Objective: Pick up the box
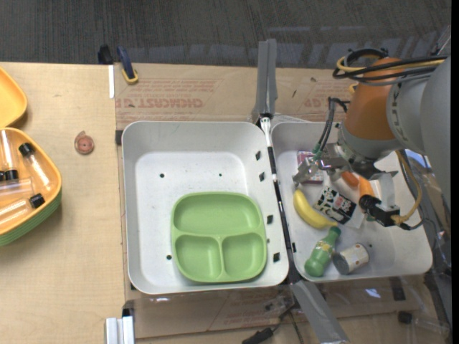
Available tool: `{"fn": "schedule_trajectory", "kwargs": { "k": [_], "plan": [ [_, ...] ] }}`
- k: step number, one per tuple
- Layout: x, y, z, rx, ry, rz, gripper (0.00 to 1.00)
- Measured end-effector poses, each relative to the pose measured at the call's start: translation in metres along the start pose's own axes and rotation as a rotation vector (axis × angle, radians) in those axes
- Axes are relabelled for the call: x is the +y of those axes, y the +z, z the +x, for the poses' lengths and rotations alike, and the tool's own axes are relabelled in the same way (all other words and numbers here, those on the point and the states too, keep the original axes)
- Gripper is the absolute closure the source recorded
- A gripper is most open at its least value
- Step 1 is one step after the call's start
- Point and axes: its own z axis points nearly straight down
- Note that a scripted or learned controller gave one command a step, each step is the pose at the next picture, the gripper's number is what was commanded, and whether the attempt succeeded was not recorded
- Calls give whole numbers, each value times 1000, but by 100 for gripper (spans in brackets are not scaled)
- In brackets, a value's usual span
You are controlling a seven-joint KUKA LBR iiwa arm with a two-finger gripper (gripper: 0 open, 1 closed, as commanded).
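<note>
Pincer (310,170) position: you will find it low in the right bin (423,264), at the upper left of that bin's contents, hanging from the grey arm (423,106) with the orange band that enters from the right; its metal fingers are partly masked by the wrist and cables, so you cannot tell whether they are released or clenched, and nothing is visibly held between them.

Locate the box (336,203) just below and to the right of the pincer; it is a small dark carton with white print, lying flat on the bin floor, apart from the fingers; its left edge touches or nearly touches the banana (310,211), which lies at a slant beside it.

Note the other contents of the right bin; a green bottle (320,253) lies near the front wall; a grey can (351,258) lies on its side just to the right of the bottle; an orange item (357,183) sits under the arm, too hidden to identify.

Check the left bin (136,192); it holds a green divided plate (219,235) toward its front.

Observe the desk (72,278) to the left; a yellow tray (21,185) holding small vials rests at its edge.
</note>
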Motion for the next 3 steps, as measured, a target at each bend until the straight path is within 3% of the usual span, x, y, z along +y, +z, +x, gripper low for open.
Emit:
{"fn": "schedule_trajectory", "kwargs": {
  "k": [1, 2, 3],
  "plan": [
    [54, -1, -16, -1, 64, -1, 0],
    [54, -10, -16, -3, 61, -1, 100],
    [58, -101, 19, -1, 18, -1, 100]
  ]
}}
